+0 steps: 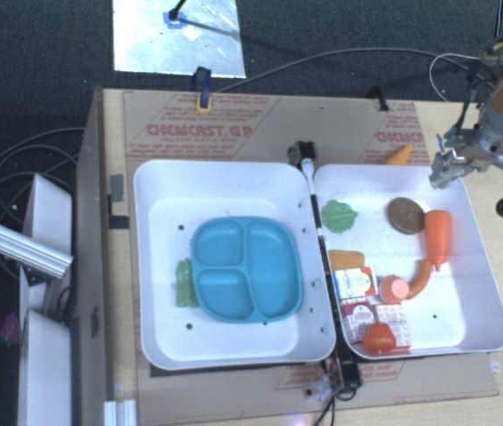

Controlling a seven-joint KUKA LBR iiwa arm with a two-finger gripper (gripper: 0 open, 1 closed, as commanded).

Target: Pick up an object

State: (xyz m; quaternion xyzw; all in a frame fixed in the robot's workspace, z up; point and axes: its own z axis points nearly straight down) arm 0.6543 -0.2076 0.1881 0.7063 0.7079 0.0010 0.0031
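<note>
Nearest the lens, at the bottom of the right bin point(486, 322), lies a red tomato-like piece point(377, 337) on a red-and-white packet point(384, 322). Up at the right edge of the frame the gripper point(446, 169) hangs just over the bin's upper right corner; whether its jaws stand open or closed cannot be told, and nothing shows between them. Closest to it inside the bin are an orange carrot-shaped toy point(437, 235) and, touching its left side, a brown round disc point(405, 216). Below the carrot a sausage-shaped piece point(418, 280) curves down to a pink round piece point(396, 288). Left of that sit a small carton point(354, 284) and an orange slab point(346, 259), with a green leaf point(339, 216) above them near the dividing wall. Outside the bin, on the cardboard above it, rests a small orange piece point(398, 155). Further left, the left bin point(162, 193) bears a blue divided plate point(246, 268), with a green piece point(184, 283) touching its left rim.
</note>
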